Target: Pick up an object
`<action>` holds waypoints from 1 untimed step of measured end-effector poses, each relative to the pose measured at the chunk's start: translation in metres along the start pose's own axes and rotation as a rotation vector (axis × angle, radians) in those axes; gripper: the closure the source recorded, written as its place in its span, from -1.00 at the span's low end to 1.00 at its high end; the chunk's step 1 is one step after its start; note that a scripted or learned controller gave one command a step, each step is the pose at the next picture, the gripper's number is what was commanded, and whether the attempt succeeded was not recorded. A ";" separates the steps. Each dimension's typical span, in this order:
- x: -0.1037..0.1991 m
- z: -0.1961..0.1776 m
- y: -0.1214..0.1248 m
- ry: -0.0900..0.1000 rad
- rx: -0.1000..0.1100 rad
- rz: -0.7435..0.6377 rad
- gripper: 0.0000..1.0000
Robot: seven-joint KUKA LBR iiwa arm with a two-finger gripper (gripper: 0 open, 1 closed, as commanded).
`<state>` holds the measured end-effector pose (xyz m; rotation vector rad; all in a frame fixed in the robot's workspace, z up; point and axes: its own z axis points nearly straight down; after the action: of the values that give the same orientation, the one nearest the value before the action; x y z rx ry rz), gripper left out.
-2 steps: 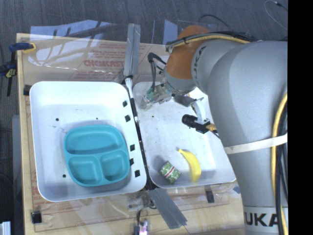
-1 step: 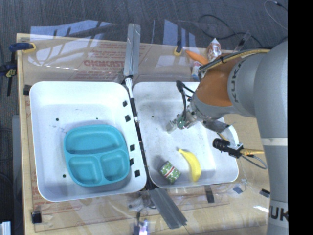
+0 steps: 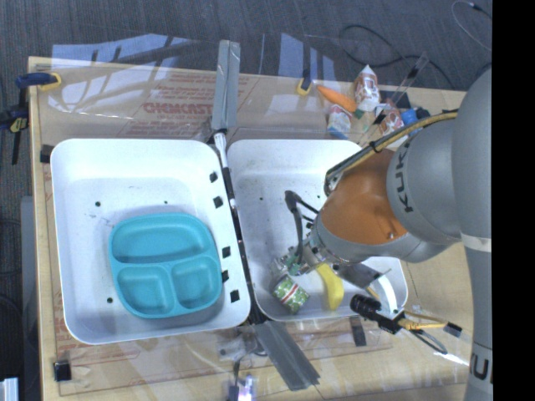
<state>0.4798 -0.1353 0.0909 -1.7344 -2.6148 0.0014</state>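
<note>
My gripper (image 3: 294, 260) reaches down into the right bin (image 3: 261, 184), near its front left part. Just below it lies a small green and white can (image 3: 291, 292). A yellow banana-shaped piece (image 3: 331, 286) rests right of the can, under the wrist. The arm's grey and orange body covers much of the right bin. Nothing shows between the fingers.
The left bin (image 3: 75, 174) holds a light blue divided tray (image 3: 164, 265). Behind the right bin, on the bench, lie several small toy items, among them an orange carrot (image 3: 338, 98). A grey divider bar (image 3: 224, 86) runs between the bins at the back.
</note>
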 end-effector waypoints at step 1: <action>0.018 0.000 0.056 -0.002 -0.001 -0.019 1.00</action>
<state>0.5241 -0.0965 0.0911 -1.7102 -2.6330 0.0020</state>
